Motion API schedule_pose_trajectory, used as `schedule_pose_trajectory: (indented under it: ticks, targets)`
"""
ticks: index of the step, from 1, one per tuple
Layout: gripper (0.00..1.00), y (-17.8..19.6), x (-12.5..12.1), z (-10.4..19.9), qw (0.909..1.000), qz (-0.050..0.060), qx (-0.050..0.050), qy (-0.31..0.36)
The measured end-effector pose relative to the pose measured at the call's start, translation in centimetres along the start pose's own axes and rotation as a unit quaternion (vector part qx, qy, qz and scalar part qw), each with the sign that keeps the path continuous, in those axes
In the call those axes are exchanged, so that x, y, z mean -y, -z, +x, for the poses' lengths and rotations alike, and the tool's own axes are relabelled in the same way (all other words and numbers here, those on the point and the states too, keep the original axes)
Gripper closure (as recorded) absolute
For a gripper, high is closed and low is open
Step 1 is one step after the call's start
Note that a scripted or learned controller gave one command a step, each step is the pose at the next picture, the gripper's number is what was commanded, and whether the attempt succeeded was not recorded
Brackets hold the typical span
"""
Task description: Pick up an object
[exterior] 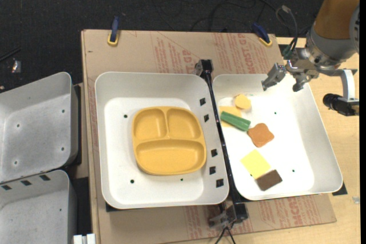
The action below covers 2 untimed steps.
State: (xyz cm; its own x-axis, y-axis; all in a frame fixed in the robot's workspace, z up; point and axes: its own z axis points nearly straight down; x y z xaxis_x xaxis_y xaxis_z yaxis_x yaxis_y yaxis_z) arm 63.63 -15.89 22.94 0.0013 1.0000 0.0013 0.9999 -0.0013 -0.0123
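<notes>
My claw (284,78) hangs over the far edge of the right shallow white bin (320,140), its two fingers spread apart and holding nothing. The nearest pick lies toward the bin's inner wall and nearer edge from it: a small yellow rounded piece (242,102), with a green stick (235,120) just beyond, its long axis slanting across the bin. An orange-brown slice (260,134), yellow square (255,163) and dark brown block (268,180) follow. The left white bin (114,123) holds a yellow divided plate (169,140).

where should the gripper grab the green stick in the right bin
Grip the green stick across its narrow width near the middle, coming straight down from above. It lies flat and long, with its left end touching the yellow pieces, so the bare midsection seems safest.
</notes>
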Motion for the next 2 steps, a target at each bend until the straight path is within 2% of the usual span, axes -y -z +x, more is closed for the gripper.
schedule_pose_trajectory:
  ticks: [1,2]
  targets:
    - [0.00,0.8,-0.3,0.0,1.0000,-0.006,0.001,0.001]
    - [0.00,-5.5,-0.3,0.6,1.0000,-0.004,0.000,0.002]
